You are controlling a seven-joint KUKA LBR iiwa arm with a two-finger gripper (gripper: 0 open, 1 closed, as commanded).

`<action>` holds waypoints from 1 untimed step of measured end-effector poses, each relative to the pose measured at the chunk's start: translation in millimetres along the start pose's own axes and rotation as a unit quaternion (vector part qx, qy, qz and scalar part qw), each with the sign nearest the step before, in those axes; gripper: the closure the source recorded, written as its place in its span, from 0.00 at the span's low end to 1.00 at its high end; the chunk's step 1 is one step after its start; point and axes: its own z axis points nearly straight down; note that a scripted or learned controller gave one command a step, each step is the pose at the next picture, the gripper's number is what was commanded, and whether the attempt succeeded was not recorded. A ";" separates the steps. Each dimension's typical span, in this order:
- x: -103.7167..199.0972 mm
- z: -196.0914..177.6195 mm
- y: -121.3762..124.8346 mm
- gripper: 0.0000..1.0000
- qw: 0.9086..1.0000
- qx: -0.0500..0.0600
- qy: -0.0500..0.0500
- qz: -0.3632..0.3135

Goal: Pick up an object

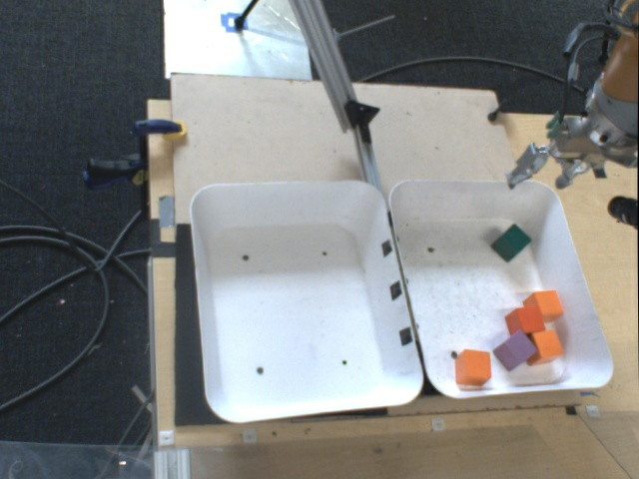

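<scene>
We saw the pincer [548, 168] hovering at the far right corner of the right bin [577, 257], above its rim, its two fingers spread apart with nothing between them. Inside that bin a green block [511, 241] lay alone toward the far side, near the pincer but apart from it. In the near right corner we counted a cluster: a purple block [515, 350] touching three orange blocks [538, 324], and one more orange block [473, 367] just beside them to the left. The left bin [215, 267] sat alongside on the table [270, 128]. A blue clamp [158, 127] gripped the table's left edge.
</scene>
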 end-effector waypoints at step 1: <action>-3.0 124.8 12.5 0.00 1.000 0.009 0.005 0.000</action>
